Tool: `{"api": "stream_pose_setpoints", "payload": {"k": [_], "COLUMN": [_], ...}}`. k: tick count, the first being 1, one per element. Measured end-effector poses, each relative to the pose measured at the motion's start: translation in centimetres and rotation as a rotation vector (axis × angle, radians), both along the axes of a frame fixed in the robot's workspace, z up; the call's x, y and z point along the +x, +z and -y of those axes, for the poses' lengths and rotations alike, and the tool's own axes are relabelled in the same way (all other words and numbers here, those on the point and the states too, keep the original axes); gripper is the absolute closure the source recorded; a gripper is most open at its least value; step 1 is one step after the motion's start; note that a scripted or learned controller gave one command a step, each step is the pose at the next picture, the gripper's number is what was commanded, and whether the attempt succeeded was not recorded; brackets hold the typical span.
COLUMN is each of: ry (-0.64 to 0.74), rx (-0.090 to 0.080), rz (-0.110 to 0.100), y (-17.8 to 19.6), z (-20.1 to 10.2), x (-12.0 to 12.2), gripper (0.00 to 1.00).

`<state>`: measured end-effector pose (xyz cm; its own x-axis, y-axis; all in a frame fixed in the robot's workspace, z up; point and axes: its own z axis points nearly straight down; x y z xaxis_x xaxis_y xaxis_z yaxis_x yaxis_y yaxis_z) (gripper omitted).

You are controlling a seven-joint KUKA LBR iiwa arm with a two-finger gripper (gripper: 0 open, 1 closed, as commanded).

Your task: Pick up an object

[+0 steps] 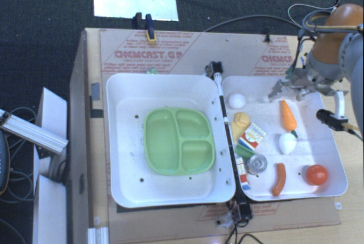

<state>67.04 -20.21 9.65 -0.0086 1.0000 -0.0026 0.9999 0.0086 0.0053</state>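
Nothing has been lifted yet; the whole pick is ahead. The left bin [122, 140] holds a green divided plate [179, 140] at its centre. The right bin [336, 176] carries everything small: from the middle, a carrot [289, 115] at one o'clock, a white egg [288, 144] at three, a tomato [316, 174] at four, a sausage [278, 179] at five, a tin can [257, 164] at seven, a white ball [236, 101] at eleven. The gripper [293, 88] hangs over the bin's twelve-o'clock rim, just above the carrot, probably the likeliest target. I cannot tell how its fingers are set.
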Motion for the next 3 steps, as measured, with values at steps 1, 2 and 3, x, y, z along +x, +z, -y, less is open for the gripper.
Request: {"api": "stream_pose_setpoints", "payload": {"k": [1, 2, 3], "ry": [-0.004, -0.001, 0.000], "rx": [0.004, 0.000, 0.000], "rz": [-0.004, 0.003, 0.002], "y": [-1.0, 0.2, 0.1], "z": [0.3, 0.3, 0.3], "x": [0.0, 0.1, 0.1], "gripper": [0.00, 1.00, 0.00]}}
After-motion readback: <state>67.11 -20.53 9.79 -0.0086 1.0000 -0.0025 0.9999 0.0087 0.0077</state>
